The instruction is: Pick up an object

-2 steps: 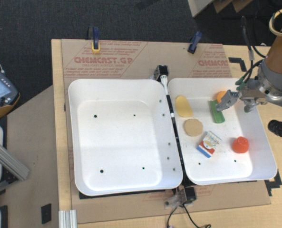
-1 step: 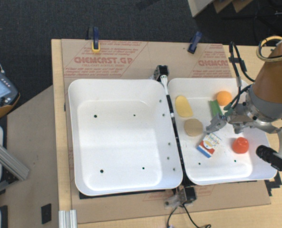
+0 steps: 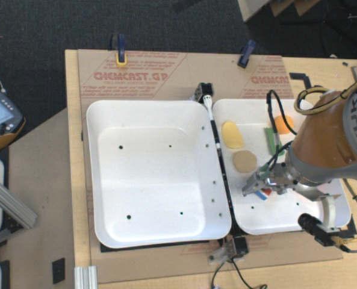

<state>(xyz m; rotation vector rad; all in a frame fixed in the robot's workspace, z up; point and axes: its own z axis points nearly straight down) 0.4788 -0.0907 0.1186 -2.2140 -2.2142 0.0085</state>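
Hovering low in the right bin (image 3: pixel 250 218), the gripper (image 3: pixel 257 187) sat beside a tan disc (image 3: pixel 245 161); whether it was parted, I cannot tell.

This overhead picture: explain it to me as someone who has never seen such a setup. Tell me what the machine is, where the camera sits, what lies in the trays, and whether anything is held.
The camera is fixed above a bench and looks down at a slant. On the bench stand two shallow white trays side by side: the left bin and the right bin.

The big grey and orange shape entering from the picture's right is a robot arm. At its end is the claw, a two-finger grasping part, which is low over the right bin.

In that bin lie a yellow oval piece, a round tan piece, a green stick, an orange object partly hidden by the arm, and a small blue and red item right by the claw.

The picture is too coarse to tell whether the claw grips anything.
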